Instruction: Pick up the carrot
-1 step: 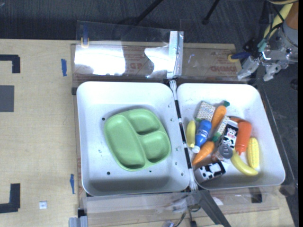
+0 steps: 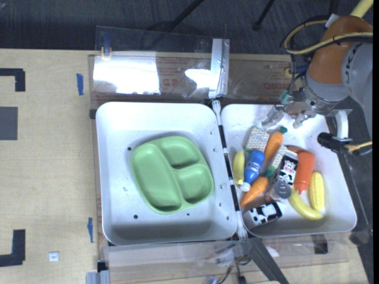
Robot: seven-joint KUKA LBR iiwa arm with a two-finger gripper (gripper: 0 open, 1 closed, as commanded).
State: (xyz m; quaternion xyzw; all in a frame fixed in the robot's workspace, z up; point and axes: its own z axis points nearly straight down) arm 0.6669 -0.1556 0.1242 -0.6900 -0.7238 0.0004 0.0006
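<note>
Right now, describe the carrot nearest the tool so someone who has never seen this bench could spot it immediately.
Start at the right bin, the one crowded with toy food. Near its back wall, just below the tool, an orange carrot lies slanted with a green tip, between a speckled packet and a blue bottle. A second carrot sits lower, nearer the divider; the right one is higher up.

Bright overhead light; hard glare flares on the clear panel left of the claw, whose moving fingers look slightly blurred.
</note>
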